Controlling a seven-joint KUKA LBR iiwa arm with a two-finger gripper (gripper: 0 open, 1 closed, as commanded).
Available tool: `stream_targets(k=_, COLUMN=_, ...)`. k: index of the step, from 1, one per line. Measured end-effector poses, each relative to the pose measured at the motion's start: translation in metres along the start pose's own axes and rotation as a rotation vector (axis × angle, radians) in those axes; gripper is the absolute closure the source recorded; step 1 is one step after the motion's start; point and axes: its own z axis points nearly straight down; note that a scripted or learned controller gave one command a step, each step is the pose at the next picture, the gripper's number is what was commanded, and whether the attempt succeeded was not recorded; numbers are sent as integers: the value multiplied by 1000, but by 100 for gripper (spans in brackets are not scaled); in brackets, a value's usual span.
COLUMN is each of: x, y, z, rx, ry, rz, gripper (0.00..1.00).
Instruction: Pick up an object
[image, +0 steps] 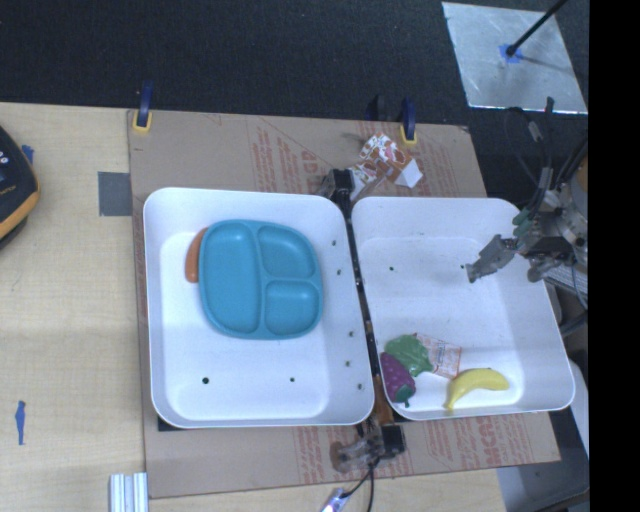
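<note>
Two bins: shallow white trays side by side on a tan counter (70, 330), seen from above at a slant.
Left bin (180, 390): holds a blue divided plate (262, 279), lying flat; an orange object (191, 258) peeks out from under its left edge.
Right bin (430, 270): its upper part is bare; three small things sit together along its near edge.
Candidates to pick: a green toy (408, 351) touching a purple toy (397, 378), a clear wrapper (442, 355) just beside them, and a yellow banana (476, 384) to their right.
Claw (487, 260): over the right bin's upper right, well apart from the toys; nothing is visible in it, and how far it is parted cannot be told.
Step in hand: apparently the approach, with no object taken.
Next move: likely calls for travelling toward the near edge and lowering over a single item; the banana lies clear of the others.
</note>
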Motion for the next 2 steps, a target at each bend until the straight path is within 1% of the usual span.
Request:
stream_targets(k=1, x=62, y=-47, z=74, rx=2, ry=0, rz=-1, gripper=0)
stream_targets(k=2, x=22, y=-21, z=171, rx=1, ry=0, rz=0, gripper=0)
